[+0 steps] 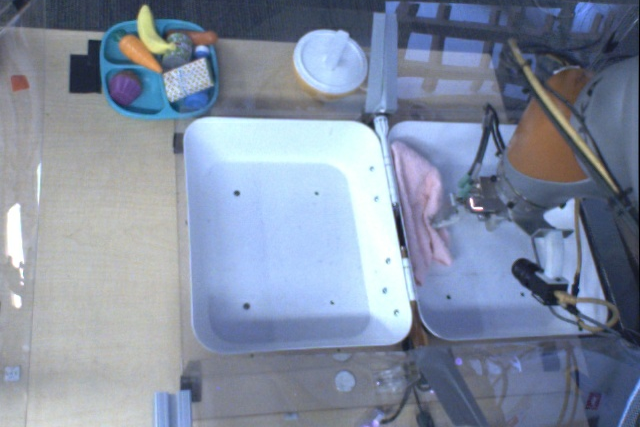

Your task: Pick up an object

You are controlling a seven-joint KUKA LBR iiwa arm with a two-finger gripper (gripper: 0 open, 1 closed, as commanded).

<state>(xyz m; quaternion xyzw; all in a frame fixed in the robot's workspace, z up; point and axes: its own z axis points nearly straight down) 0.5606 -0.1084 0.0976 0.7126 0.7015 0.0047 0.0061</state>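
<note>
1. Two shallow white bins sit side by side on the surface: the left bin (pixel 290 235) and the right bin (pixel 480 305).
2. One pink cloth (pixel 420 210) lies crumpled along the left wall of the right bin, running from its far left corner toward the middle.
3. The hand (pixel 452 211) sits low over the right bin, just beside the cloth's right edge; whether it is wide, narrow or gripping cannot be told.
4. A blue tray of toy food (pixel 155 70) rests near the surface's far left corner.
5. A white lidded container (pixel 330 63) stands at the far edge, behind the left bin.
</note>
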